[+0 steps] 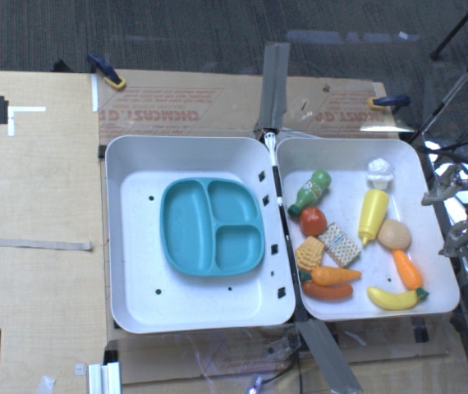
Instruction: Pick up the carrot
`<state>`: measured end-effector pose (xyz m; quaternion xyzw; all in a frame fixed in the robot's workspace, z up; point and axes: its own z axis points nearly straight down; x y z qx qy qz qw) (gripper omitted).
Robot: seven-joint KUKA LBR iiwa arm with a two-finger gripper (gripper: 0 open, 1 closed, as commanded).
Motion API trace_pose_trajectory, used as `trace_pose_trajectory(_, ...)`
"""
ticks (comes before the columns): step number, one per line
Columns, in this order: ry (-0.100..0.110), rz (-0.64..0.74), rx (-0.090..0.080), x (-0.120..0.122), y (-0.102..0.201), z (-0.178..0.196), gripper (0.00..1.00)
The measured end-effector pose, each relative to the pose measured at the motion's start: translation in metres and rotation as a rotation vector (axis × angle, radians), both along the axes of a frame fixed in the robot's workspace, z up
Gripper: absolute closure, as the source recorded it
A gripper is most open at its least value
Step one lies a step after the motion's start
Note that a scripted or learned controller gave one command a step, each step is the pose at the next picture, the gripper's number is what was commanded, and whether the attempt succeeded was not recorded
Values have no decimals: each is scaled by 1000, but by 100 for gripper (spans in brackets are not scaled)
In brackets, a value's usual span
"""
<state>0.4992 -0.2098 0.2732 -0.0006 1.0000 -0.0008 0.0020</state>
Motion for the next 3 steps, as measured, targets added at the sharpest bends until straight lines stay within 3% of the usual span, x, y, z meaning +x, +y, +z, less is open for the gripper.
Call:
trace_pose_trajectory(1,1,202,0,-12,-12,-88,0)
trace_pose_trajectory(2,-15,73,-4,-7,-11,-177,0)
trace_pose_trajectory(3,-16,77,-5,-6,-11,-167,100)
